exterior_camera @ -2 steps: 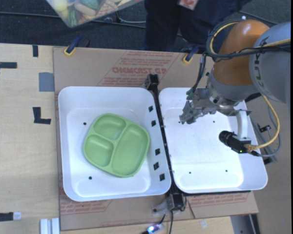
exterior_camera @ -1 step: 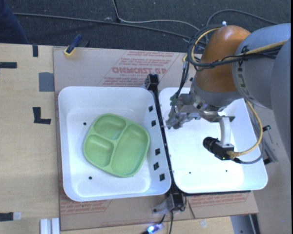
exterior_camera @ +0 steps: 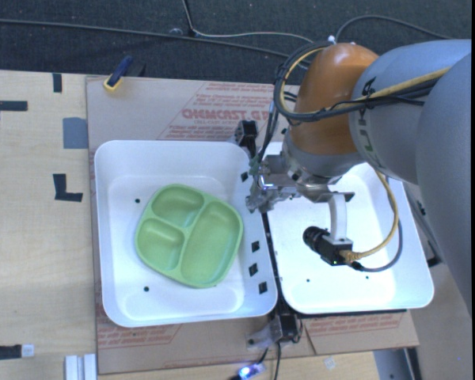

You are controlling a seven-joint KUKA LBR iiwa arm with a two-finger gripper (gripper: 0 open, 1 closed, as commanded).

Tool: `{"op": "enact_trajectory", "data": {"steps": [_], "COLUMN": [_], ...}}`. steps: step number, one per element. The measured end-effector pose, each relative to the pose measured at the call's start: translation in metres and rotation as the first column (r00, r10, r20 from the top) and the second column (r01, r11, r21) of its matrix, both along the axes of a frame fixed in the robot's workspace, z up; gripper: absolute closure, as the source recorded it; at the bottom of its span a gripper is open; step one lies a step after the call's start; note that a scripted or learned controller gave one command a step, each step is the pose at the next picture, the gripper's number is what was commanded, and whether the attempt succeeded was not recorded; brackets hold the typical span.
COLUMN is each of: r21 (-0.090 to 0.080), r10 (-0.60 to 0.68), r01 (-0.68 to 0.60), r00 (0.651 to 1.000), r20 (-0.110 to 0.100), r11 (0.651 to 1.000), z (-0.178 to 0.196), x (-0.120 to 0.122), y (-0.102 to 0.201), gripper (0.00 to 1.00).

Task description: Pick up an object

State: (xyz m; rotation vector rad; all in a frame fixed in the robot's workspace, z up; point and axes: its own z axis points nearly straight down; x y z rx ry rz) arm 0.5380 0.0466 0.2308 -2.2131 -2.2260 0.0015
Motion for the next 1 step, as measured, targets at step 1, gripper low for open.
{"op": "enact_trajectory", "data": {"steps": [1], "r21": [-0.002], "r10": [-0.001], "r01": [0.001], "r00": [1.000], "r20": [-0.001], "r11": [1.000], "z": [-0.0114], "x": [-0.0028], "y": [0.0468], "gripper": [1.00]}}
